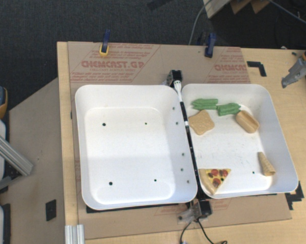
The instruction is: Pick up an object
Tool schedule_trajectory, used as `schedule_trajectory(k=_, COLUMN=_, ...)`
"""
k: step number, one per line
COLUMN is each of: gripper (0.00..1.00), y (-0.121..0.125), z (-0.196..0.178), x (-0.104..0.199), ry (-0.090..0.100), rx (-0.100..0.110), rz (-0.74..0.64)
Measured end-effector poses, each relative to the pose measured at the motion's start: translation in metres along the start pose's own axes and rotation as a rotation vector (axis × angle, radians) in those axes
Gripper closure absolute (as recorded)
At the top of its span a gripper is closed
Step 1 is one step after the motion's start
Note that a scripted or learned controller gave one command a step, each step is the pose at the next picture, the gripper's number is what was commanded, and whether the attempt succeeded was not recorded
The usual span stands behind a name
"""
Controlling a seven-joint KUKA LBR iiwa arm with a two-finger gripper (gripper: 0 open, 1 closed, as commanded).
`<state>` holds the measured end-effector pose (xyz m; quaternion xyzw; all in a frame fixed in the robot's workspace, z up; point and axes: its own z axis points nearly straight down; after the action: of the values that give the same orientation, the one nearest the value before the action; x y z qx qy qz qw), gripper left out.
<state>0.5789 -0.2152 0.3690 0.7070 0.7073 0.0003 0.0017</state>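
The right bin (235, 151) holds several toy food items. Two green pieces (204, 104) (228, 109) lie side by side near its far wall. A tan toast slice (201, 122) rests by the left wall, and a brown bread roll (247, 121) lies to the right of the green pieces. A pizza slice (215, 178) sits in the near left corner, and a small tan stick (266, 163) lies near the right wall. My gripper (297, 71) hangs at the far right edge, above the bench and outside the right bin, away from all the items.
The left bin (127, 146) stands beside the right one on a cardboard sheet (142, 60). Two clamps (105, 43) (210, 43) hold the sheet's far edge. Cables run at the bins' near edge (196, 215).
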Motion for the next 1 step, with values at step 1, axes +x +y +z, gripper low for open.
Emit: schedule_trajectory(k=1, gripper=0.00, y=0.0000, z=0.0000, x=0.0000, ry=0.000, rx=0.000, rz=0.000)
